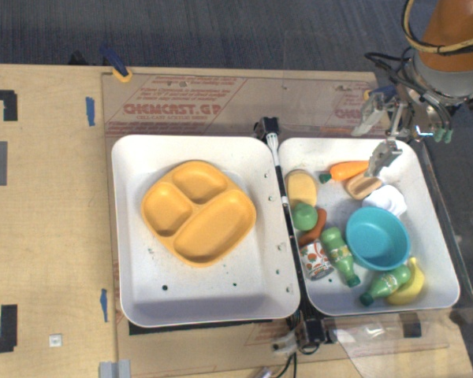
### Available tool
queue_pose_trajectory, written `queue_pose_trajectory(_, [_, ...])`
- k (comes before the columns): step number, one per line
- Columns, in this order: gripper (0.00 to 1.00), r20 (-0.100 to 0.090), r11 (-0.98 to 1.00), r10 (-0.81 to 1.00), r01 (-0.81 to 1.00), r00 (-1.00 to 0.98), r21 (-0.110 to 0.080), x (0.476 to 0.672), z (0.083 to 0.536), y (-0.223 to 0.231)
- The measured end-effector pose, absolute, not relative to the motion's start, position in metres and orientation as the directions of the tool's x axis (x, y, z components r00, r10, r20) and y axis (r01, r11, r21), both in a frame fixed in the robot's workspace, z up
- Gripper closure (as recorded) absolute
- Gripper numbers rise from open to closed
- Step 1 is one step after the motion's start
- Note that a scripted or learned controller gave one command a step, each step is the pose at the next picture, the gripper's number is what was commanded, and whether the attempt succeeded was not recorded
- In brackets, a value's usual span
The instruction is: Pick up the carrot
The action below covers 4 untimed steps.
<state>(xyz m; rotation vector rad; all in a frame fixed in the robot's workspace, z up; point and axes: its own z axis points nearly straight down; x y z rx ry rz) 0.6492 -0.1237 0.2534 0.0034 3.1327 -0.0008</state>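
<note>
The carrot [348, 170] is orange with a green stub at its left end. It lies on its side near the back of the right bin [437, 235]. The gripper [381, 154] hangs over the bin's back right part, just right of the carrot's thick end and slightly above it. A tan piece [364, 186] lies right below the gripper's tip, touching the carrot's right end. Nothing is visibly held.
The right bin is crowded: a teal bowl [377, 237], a white item [390, 199], a tan oblong [302, 187], a green ball [304, 216], green bottles [340, 256], a banana [410, 286]. The left bin [134, 235] holds a yellow divided plate [199, 211].
</note>
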Motion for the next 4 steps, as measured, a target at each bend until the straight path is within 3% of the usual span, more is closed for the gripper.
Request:
queue_pose_trajectory(1, [0.00, 0.002, 1.000, -0.005, -0.005, -1.000, 0.002, 0.659, 0.112, -0.135])
queue_pose_trajectory(2, [0.00, -0.011, 0.994, 0.107, 0.107, -0.994, 0.002, 0.642, 0.089, -0.160])
queue_pose_trajectory(3, [1.00, -0.025, 0.995, 0.104, 0.104, -0.994, 0.001, 0.647, 0.104, -0.158])
queue_pose_trajectory(4, [1.00, -0.013, 0.966, -0.257, -0.257, -0.966, -0.005, 0.649, 0.091, -0.129])
